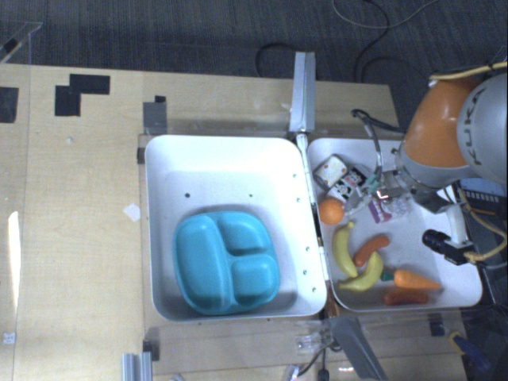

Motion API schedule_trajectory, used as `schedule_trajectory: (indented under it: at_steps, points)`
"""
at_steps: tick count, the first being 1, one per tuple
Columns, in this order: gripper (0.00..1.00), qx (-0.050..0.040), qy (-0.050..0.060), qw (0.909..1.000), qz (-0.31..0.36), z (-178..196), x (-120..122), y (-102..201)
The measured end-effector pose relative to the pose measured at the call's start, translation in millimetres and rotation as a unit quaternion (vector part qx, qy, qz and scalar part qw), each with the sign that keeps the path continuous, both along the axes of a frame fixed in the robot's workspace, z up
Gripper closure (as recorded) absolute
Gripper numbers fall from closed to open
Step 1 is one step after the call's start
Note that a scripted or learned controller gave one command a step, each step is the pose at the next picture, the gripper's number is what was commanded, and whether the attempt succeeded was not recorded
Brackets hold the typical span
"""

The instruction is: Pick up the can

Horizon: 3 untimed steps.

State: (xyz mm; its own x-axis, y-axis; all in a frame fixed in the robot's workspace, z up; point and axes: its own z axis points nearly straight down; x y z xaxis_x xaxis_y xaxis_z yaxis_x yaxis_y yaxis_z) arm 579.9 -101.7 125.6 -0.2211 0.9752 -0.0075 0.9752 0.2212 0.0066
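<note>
A small can [341,178], white with a dark printed label, lies on its side in the far left corner of the right bin [444,292]. My gripper [379,198] hangs low over the bin's far middle, just to the right of the can and a little nearer the camera. Something small and pinkish shows at its tip, and I cannot make out what it is. The grey wrist and orange band [444,125] rise behind it at the right.
The right bin also holds an orange [329,211], a banana [352,262], a red sausage [371,249], a carrot [414,279] and another red piece [403,298]. A blue divided tray [228,262] lies in the left bin [167,213]. A black cable fitting [444,244] overhangs the right rim.
</note>
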Motion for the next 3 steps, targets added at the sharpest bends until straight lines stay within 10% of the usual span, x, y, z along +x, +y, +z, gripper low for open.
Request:
schedule_trajectory:
  at_steps: [1, 2, 3]
  points:
    - [0.00, 0.0039, 0.023, 0.9930, -0.116, -27, 79, -26]
    - [1.00, 0.0031, 0.028, 0.9931, -0.114, -19, 77, -25]
    - [1.00, 0.0047, 0.000, 0.9485, -0.317, 96, 59, 8]
